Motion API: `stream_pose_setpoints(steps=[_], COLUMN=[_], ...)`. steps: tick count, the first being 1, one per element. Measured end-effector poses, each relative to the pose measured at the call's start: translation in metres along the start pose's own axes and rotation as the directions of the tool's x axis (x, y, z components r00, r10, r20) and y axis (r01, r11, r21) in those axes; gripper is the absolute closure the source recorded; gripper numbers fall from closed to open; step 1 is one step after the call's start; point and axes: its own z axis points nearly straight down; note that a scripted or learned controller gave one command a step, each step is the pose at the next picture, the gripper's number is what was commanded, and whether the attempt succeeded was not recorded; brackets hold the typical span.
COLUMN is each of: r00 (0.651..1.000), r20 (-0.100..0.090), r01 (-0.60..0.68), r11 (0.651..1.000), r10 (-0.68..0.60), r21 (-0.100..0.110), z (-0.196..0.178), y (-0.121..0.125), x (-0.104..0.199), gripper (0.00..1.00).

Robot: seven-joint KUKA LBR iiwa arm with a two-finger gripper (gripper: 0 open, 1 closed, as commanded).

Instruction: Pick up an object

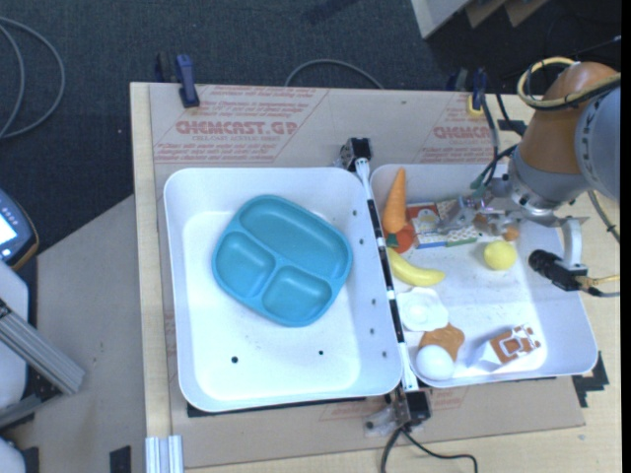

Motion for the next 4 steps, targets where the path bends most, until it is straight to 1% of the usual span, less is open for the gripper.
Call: stream_pose_setpoints(steps=[1, 2, 3, 4], r00=[1.000, 1.000, 1.000, 1.000], r20=[0.005, 0.001, -0.009, 0.003], r01=[-0.004, -0.001, -0.003, 0.002], r11=[1.000, 1.000, 1.000, 1.000], r10=[0.004, 0.001, 0.003, -0.002], r21=[-0.009, 0.015, 0.019, 0.003], z=[-0.006, -0.002, 0.002, -0.001], y=[-0.030, 0.040, 0.037, 0.041], x=[-0.012, 0.006, -0.018, 0.025], gripper=[0.00, 0.00, 0.00, 0.00])
